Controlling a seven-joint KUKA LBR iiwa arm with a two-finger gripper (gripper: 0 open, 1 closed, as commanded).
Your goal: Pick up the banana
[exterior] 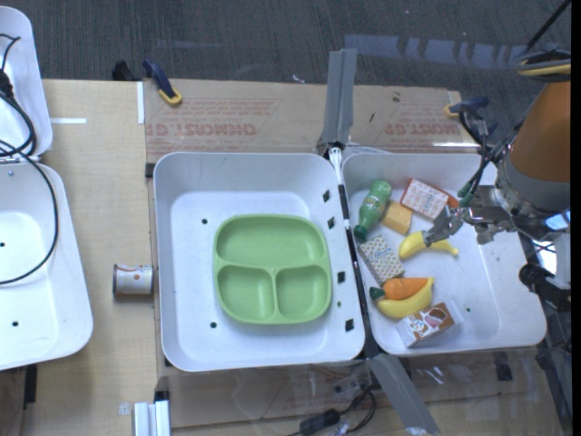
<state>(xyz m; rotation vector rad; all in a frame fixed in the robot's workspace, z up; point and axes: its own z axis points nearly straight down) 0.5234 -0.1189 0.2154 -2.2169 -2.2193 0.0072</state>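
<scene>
Grey metal fingers of the gripper (447, 225) reach in from the right over the right bin (508, 316), their tips touching the upper end of a small yellow banana (427, 244). Whether they are clenched on the fruit or only resting against it cannot be told from this angle. The banana lies tilted near the middle of the right bin, just right of a checkered packet (380, 258). Above it sit an orange block (397, 218) and a red-and-white box (424, 198), with a green bottle (371, 207) leaning toward the bin's left wall. Below lie a carrot (408, 288) on top of a second, larger banana (402, 305), and a brown-and-white carton (428, 323) near the front rim. The left bin (182, 207) holds a green divided plate (272, 268) with three compartments. A small can (133, 280) lies on the wooden bench (100, 134), left of the bins.
</scene>
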